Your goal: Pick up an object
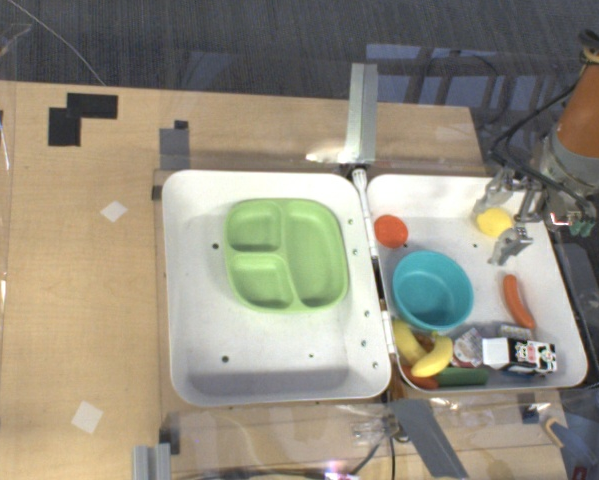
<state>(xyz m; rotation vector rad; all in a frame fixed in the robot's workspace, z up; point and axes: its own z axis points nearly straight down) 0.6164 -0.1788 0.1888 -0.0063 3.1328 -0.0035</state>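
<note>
While the arm (pixel 589 118) is extended in from the right, the gripper (pixel 503 225) is seen spread apart above the right bin (pixel 569 348), with a yellow lemon (pixel 493 222) between its fingers, not clamped. Behind and right of the blue bowl (pixel 432 288) that lemon is located; the divided green plate (pixel 284 254) is found left of the bowl.
</note>
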